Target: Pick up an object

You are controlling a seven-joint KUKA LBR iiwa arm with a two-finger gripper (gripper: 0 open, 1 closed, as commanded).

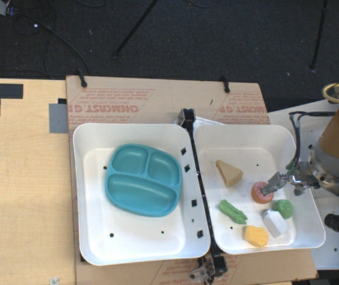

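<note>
The right bin (246, 136) holds several small items. A tan wedge (230, 173) lies near its middle. A red round piece (260, 194) sits to the wedge's right. A green pod (233, 211), a yellow block (256, 236), a white block (274, 224) and a small green round piece (284, 207) lie along the front. My gripper (272, 187) reaches in from the right and hangs low, with its tip right at the red round piece's upper right edge. Nothing visible is lifted off the bin floor.
The left bin (92, 141) carries a teal divided plate (143, 179). A black divider (196, 189) runs between the two bins. Cardboard (157, 103) lies under and behind them. The arm's body (333, 153) stands over the right bin's right rim.
</note>
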